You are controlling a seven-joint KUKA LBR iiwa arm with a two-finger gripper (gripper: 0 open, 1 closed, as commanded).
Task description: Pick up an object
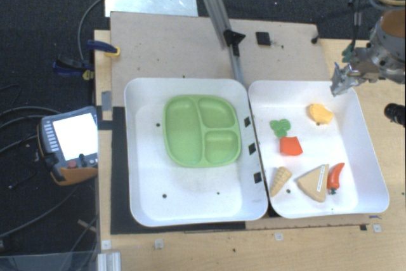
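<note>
Nothing lifted yet. End effector (340, 82) poised over the top right corner of the right bin (368, 136), at the rim, short of any object; nothing between its fingers. Whether spread or shut: impossible to tell, too small and seen from above at a slant.

Candidates all resting on the right bin's floor. Nearest, a yellow piece (320, 113), just below and left of the end effector. Further left, a green piece (280, 127) touching or nearly touching a red block (291, 146) beneath it. Along the lower part, a cone (280, 181), a tan wedge (313, 184), and a red pepper (335, 176) close beside the wedge, perhaps leaning on it. Left bin (146, 200) carrying a green divided plate (203, 131), flat, well apart from the arm.

Judged stage: approach only. Left to do: choosing a target, likely the yellow piece as nearest, descending, closing around it, then raising it clear of the bin. Crowded pairs likely harder to grasp cleanly.
</note>
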